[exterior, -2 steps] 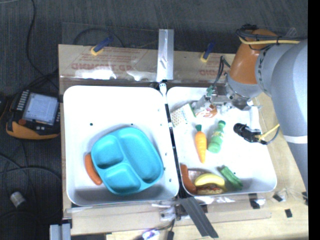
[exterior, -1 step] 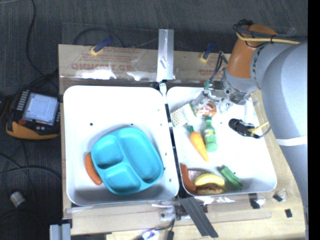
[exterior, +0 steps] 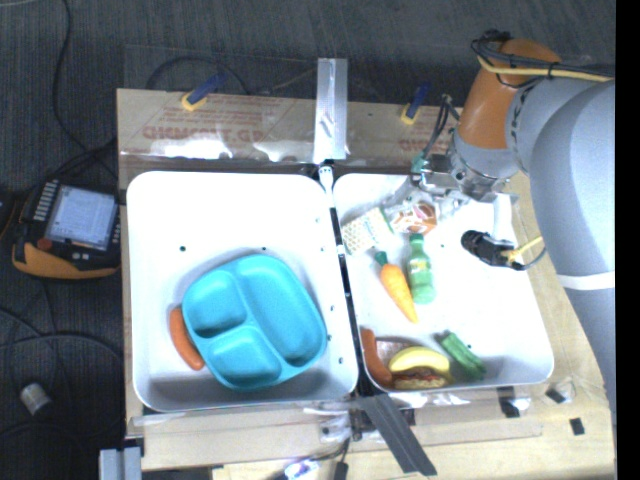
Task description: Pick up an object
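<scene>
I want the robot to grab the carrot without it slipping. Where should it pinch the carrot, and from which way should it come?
Probably the carrot's thick upper half, just below its green top, coming straight down from above. It lies flat in the right bin, slanting down to a thin tip. The fingers should close across its width, but the green bottle lies close alongside, so space there is tight.

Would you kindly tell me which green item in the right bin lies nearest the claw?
The green bottle beside the carrot; it lies just below the claw, whereas the dark green vegetable sits down at the bin's bottom edge.

Pincer [exterior: 432, 190] over right bin [exterior: 520, 308] w/ carrot [exterior: 397, 285].
</scene>
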You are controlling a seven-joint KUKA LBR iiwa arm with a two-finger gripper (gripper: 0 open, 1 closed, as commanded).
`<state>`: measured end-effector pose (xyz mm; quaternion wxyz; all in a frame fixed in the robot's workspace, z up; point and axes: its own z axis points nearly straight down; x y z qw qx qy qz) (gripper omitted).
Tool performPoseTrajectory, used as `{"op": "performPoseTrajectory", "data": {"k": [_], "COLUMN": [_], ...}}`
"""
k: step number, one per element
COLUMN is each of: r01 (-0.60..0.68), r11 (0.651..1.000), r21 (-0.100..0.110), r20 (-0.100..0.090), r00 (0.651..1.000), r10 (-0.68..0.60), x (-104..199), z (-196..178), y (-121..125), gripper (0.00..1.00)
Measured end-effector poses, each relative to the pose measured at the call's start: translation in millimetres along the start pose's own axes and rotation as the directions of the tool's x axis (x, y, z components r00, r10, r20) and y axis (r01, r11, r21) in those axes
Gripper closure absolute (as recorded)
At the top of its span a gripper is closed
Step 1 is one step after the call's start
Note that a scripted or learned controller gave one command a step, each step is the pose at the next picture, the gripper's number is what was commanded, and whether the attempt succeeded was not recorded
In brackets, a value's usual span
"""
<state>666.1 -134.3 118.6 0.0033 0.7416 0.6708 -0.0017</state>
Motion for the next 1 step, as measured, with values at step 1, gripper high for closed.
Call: {"op": "performPoseTrajectory", "data": {"k": [1], "r01": [0.242], "r11": [0.970], "r21": [0.003], "r20": [-0.006], "r00": [0.970], "r10": [-0.242], "x": [88.2], "z": [-65.2], "y": [-18.6], "gripper": [1.00]}}
